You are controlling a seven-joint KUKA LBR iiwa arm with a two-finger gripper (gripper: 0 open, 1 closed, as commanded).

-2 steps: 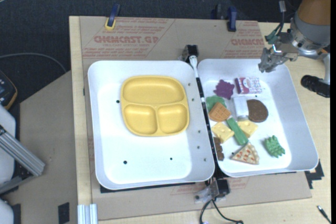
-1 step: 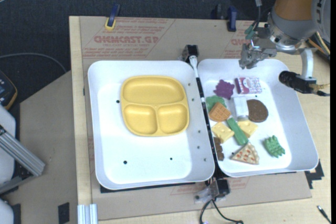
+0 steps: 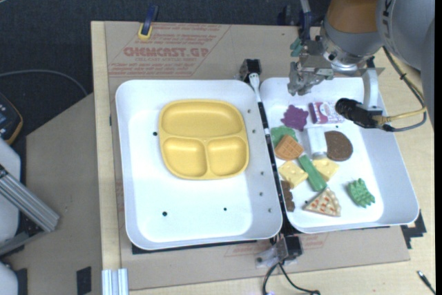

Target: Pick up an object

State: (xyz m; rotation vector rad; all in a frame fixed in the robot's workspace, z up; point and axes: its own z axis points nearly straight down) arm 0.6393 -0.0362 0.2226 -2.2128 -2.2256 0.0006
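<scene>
- Camera view looks down on the desk (image 3: 110,52) with two white bins: the left bin (image 3: 138,211) holds a yellow divided plate (image 3: 204,138), the right bin (image 3: 397,183) holds a scatter of toy food pieces
- The hand (image 3: 304,83) hangs over the far rim of the right bin, just beyond the purple piece (image 3: 295,117); I cannot tell how it is set, and nothing can be seen held in it
- The task names no one thing, so the likely candidates are the pieces nearest the hand: the purple piece and the small white-and-purple packet (image 3: 322,112) beside it
- The purple piece looks like a light, stiff moulded toy with a lobed outline; it lies flat, so a grip across its narrow middle would probably hold better than one on the lobes
- The packet may be thin and slick, though the view is too coarse to be sure; it would likely slip
- The brown round disc (image 3: 338,146) lies flat and low, offering little edge to pinch
- The green stick (image 3: 314,173) lies across yellow cheese wedges (image 3: 295,173); long and narrow, it should suit a grip across its width, but neighbours touch it
- The green toothed piece (image 3: 360,192) sits well apart from the rest, near the close rim, and looks the easiest to take cleanly
- The pizza slice (image 3: 323,204) lies flat near the close rim
</scene>
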